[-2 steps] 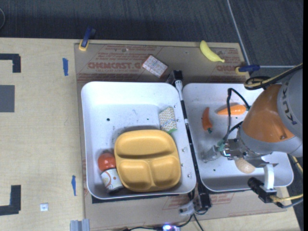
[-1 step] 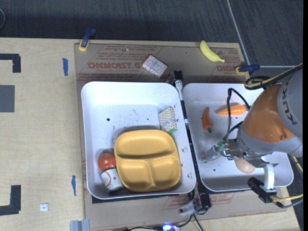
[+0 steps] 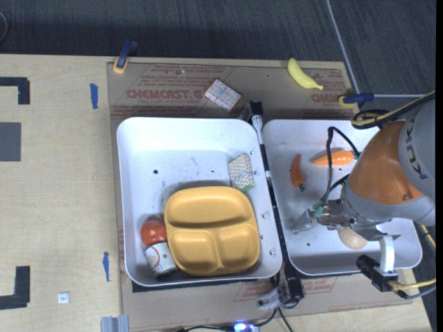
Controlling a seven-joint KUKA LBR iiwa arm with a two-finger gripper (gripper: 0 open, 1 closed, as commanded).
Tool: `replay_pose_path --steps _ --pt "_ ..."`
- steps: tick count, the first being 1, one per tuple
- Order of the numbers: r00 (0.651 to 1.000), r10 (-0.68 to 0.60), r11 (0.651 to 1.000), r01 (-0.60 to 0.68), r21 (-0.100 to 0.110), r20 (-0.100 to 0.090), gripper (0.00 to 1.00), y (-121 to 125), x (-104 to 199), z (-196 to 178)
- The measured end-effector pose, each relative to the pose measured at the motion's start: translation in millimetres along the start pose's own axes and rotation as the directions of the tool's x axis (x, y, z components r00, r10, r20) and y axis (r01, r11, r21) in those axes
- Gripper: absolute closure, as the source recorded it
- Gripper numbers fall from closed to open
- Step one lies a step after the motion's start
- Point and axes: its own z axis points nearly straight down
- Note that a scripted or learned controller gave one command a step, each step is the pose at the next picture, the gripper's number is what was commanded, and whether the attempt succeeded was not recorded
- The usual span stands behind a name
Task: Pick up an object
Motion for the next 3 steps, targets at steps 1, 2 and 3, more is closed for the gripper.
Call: replay_pose_path --steps 1,2,3 --pt "1.0 0.0 1.0 0.0 0.0 0.001 0.0 -0.3 -12.4 -0.2" --pt "1.0 -0.001 1.0 0.001 -0.004 0.001 1.0 1.3 -12.1 -10.4" --pt "1.0 -0.001 1.0 0.001 -0.004 0.001 0.0 1.2 -12.1 -10.4"
